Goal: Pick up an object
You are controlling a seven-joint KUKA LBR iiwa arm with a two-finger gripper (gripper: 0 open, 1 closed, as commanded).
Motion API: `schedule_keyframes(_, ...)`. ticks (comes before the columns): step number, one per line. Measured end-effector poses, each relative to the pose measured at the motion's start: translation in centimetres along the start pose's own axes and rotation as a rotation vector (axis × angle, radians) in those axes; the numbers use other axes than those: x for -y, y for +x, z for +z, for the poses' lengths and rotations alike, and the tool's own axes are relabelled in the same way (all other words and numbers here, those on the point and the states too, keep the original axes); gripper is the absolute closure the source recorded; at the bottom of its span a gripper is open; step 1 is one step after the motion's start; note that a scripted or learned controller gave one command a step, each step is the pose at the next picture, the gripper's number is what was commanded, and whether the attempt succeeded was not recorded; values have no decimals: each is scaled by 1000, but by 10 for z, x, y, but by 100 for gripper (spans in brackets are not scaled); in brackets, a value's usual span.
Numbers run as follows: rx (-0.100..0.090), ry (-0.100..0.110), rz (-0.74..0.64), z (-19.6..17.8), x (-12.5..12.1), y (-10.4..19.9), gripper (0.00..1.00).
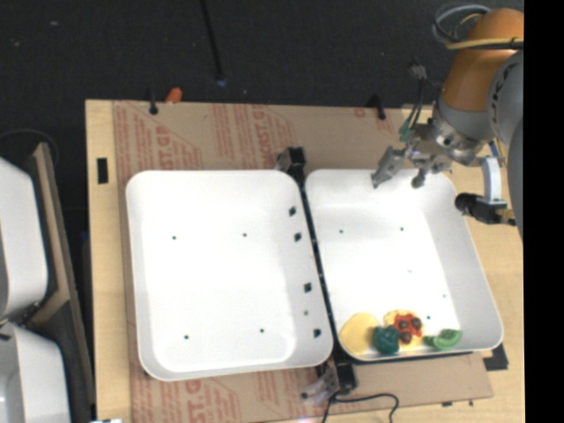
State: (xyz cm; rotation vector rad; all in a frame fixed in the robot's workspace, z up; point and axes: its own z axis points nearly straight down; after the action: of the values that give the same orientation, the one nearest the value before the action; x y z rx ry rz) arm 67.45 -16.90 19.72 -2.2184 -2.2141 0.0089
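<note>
Two shallow white bins sit side by side on the bench, on a sheet of printed cardboard. The left bin and the right bin meet along a seam fitted with a row of small black clips.

Objects in the right bin, count four, all clustered against the near rim:
- one pale yellow round piece, leftmost;
- one dark teal lump, touching the yellow piece;
- one small red-and-yellow toy, just behind the teal lump;
- one green piece, rightmost, its long axis running roughly along the near rim.

The cluster is packed; the teal lump and the red toy crowd each other, and the rim lies close on the near side.

The gripper hangs over the far edge of the right bin, well apart from the cluster. The two jaws point down and toward the bin, spread apart with a clear gap, and nothing lies between them. The arm's orange band shows above the wrist.
</note>
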Motion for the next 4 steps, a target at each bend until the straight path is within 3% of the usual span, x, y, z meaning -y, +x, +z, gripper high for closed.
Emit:
schedule_keyframes(1, 2, -10, -1, -6, -2, 0, 0)
schedule_keyframes(3, 1, -7, -2, 97, 1, 9, 0)
schedule_keyframes(4, 2, -12, -2, 84, -1, 8, 100)
